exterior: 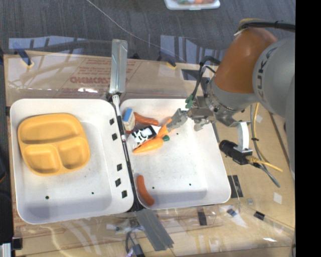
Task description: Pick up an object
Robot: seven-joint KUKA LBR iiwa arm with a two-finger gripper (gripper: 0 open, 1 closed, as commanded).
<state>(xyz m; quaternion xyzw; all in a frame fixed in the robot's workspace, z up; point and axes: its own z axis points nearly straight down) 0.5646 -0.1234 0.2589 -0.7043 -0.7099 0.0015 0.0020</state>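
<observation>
Bins (165, 198) on taped cardboard bench (75, 75)

Toy cluster (146, 134) crowds right bin (200, 175) left; centre free.

I see a yellow divided tray (52, 141) in the left bin (30, 211), toward its far-left side. Right bin (210, 185) sits just beside it, both on the cardboard-covered surface (65, 70). A white dish (192, 4) is at the top edge.

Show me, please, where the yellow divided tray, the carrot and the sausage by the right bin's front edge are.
yellow divided tray (52, 142): camera view, on its central ridge.
carrot (149, 146): camera view, mid-body.
sausage (143, 190): camera view, middle of its length.
</observation>
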